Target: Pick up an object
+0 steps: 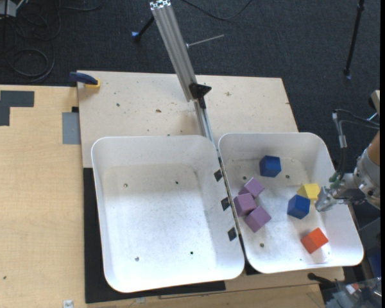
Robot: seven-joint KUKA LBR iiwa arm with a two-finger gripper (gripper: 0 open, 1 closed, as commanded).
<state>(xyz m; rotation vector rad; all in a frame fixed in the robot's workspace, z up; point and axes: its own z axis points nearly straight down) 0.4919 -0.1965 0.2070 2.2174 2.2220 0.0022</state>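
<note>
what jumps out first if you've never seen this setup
The coloured blocks in the right bin: three purple blocks bunched near its left wall, two blue cubes, a yellow block and an orange cube. The gripper sits by the yellow block at the bin's right side.

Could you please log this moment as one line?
claw: right bin, beside yellow block | grasp: unclear | left bin: untouched

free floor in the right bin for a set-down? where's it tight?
In the right bin, bare floor lies along the far wall above the blue cube, and in the near-left corner below the purple blocks. It is crowded mid-right: yellow block, second blue cube and gripper bunch together, orange cube below.
</note>
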